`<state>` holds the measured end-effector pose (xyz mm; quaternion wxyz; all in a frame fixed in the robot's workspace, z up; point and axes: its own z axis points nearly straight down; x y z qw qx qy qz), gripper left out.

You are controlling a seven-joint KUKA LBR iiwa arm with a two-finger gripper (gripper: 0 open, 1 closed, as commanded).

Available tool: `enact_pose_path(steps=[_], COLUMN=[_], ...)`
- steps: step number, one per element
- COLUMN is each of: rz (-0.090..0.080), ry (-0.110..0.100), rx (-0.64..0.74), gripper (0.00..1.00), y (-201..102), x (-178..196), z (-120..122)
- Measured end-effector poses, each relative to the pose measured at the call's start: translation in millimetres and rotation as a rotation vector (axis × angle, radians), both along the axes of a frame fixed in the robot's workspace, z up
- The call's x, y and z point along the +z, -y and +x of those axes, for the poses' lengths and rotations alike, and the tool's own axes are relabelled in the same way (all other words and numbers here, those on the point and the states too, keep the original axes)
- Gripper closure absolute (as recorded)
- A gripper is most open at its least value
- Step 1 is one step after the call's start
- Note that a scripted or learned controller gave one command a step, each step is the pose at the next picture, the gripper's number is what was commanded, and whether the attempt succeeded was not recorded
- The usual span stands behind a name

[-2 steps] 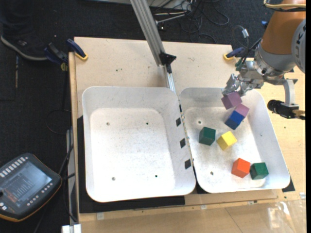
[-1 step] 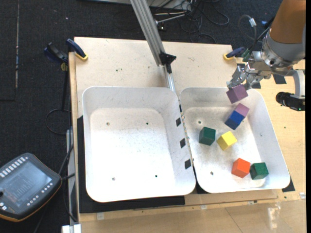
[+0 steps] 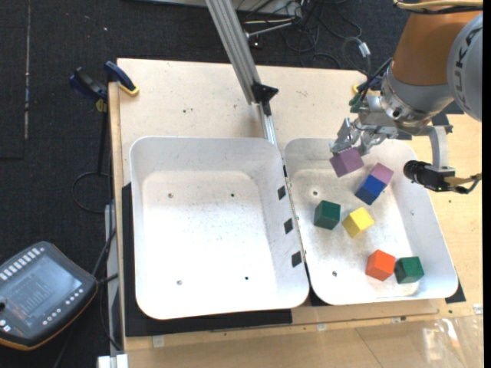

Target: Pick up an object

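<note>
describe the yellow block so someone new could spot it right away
Look in the right-hand bin, the one the arm reaches over. Near its middle sits the yellow block, right of a dark green cube and below a blue one. It is the one yellow piece there.

This is a robotics lab. An industrial arm (image 3: 437, 44) works over a plywood bench (image 3: 192, 98) with two white bins (image 3: 146, 205), a teach pendant (image 3: 38, 294) (lower left) and loose cables (image 3: 276, 21) on dark carpet.
</note>
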<state>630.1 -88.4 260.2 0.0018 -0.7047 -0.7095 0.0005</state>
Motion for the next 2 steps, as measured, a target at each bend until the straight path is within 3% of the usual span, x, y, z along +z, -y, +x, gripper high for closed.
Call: enact_pose_path(steps=[2], rz=[0.000], ry=[-0.001], rx=[0.001], gripper=[1.00], y=[-101.3], x=[-16.2], z=[-37.1])
